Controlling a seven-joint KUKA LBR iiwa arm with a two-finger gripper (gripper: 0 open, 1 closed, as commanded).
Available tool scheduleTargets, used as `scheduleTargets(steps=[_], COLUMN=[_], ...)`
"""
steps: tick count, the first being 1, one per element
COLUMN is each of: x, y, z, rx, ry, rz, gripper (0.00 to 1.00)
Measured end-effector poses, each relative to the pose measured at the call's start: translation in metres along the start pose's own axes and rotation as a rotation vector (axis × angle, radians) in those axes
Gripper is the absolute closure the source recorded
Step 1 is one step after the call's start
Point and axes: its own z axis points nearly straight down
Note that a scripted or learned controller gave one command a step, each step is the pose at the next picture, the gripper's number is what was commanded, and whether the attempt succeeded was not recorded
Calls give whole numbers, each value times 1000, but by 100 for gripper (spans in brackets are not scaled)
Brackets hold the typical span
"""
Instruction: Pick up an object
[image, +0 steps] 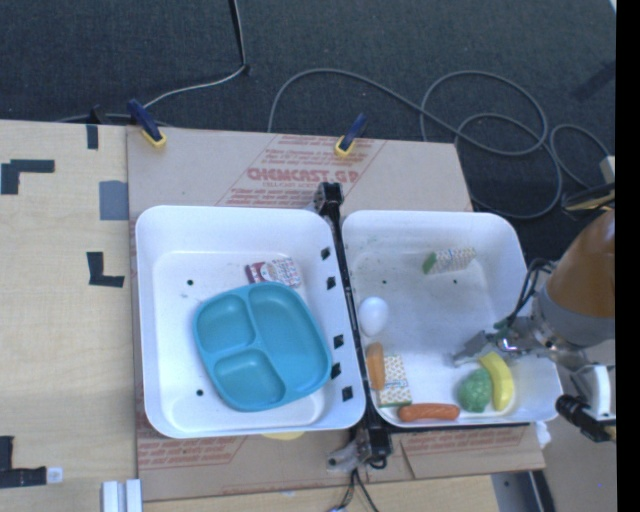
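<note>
The banana (498, 381) lies in the right bin (500, 232), close to its front right corner, touching a green vegetable (474, 392). It appears to be a light, rigid, smooth plastic toy; a grip across its narrow mid-section should hold best, as the curved ends may slip. The claw (478, 347) sits low just beside the banana's upper end, apart from it; whether it is released or clenched cannot be determined. The arm (585, 290) enters over the bin's right wall, wrist angled down toward the bin floor.
</note>
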Motion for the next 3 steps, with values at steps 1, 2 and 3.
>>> scheduleTargets(steps=[1,2,3], x=[0,80,156], y=[0,71,89], z=[-10,8,-90], rx=[0,-10,-5], ry=[0,-1,-1], rz=[0,-2,-2], gripper=[100,100,100])
